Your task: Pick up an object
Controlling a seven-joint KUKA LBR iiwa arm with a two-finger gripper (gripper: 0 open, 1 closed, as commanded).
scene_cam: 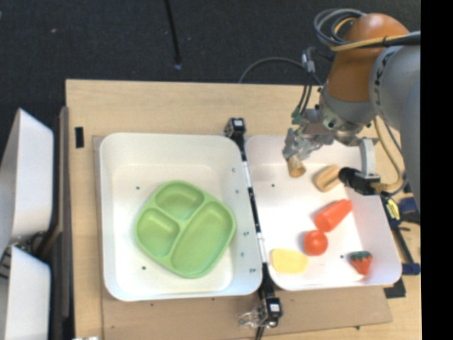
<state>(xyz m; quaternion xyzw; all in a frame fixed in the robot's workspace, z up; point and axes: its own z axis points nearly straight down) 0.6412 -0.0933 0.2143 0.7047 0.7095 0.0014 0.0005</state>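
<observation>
Gripper [300,154] sits low in upper part of right bin [272,154], w/ a small tan cork-like piece [295,166] at its tips. Can't tell how far open it is or if it's got the piece. To do it well: centre over the piece, close firmly, lift straight, clear of the tan bread-like roll [325,178] just right.
</observation>
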